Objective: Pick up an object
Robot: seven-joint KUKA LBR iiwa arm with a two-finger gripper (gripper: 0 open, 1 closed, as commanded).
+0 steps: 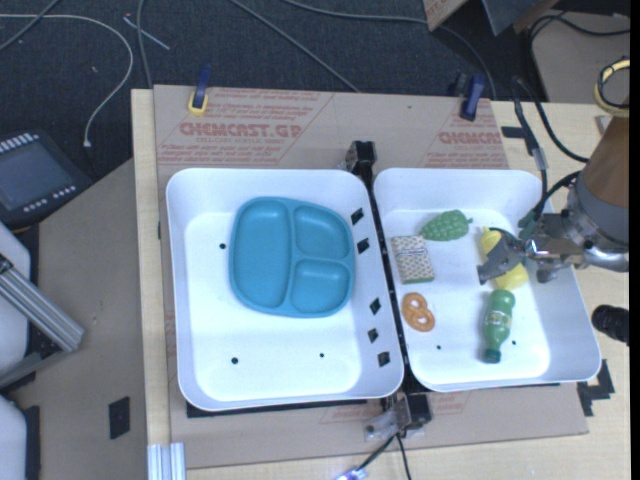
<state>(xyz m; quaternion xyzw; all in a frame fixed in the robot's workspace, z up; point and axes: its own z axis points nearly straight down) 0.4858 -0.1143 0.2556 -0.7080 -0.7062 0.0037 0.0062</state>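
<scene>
The right bin [560,358] holds several objects. A green bumpy item [445,226] lies near its back. A patterned square packet [412,259] and an orange pretzel [418,312] sit by its left wall. A green bottle [496,324] lies toward the front. A yellow object [508,277] rests near the middle right, partly hidden. My gripper [503,259] reaches in from the right and sits low, directly over that yellow object, covering its middle. Yellow shows on both sides of the gripper's tip.
The left bin [200,348] holds a blue divided plate [292,256]. A black divider with clips [372,268] runs between the bins. Cables lie on the floor behind the bench, and a dark knob [610,320] sits right of the right bin.
</scene>
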